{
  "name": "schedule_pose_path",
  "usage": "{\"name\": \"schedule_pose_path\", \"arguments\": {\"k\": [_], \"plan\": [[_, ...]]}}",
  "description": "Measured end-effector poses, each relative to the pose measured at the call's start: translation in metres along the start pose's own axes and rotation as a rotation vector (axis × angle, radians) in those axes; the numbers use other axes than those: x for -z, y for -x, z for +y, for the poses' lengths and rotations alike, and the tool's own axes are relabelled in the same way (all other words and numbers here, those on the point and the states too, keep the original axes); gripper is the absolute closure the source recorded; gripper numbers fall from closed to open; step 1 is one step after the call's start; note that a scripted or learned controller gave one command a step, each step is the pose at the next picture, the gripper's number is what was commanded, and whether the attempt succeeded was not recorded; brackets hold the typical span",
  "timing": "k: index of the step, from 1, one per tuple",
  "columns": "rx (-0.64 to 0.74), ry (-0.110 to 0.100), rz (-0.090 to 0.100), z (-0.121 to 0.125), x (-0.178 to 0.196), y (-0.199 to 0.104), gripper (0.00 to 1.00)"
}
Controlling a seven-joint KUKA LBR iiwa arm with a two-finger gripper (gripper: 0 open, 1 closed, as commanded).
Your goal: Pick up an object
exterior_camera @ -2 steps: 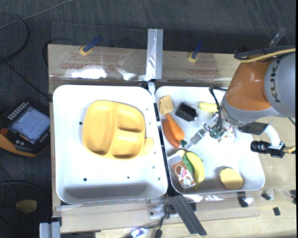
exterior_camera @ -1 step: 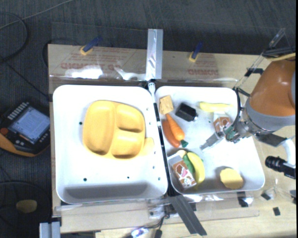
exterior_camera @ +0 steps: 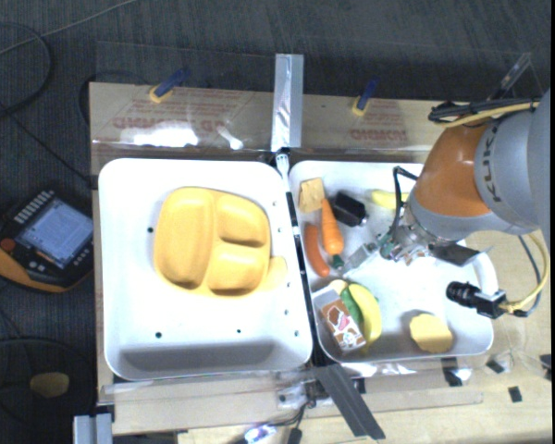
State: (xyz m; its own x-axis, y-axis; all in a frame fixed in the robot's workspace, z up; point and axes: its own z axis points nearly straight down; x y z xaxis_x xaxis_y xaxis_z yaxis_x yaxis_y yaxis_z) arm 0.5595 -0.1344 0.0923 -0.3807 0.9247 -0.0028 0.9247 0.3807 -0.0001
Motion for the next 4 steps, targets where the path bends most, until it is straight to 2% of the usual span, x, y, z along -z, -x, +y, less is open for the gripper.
{"name": "schedule_pose_path", "arguments": {"k": [1,2,3,4], "plan": [[-0.063,0.001,0.000,0.071,-0.004,0.041,0.00],[-0.156,-0.011,-0.003,0.110,-0.004,0.016,0.00],[-0.155,-0.003,-0.009,0.113,0.008,0.016,1.00],[-0.155,-0.003,-0.010,0.113,0.008,0.016,0.00]]}}
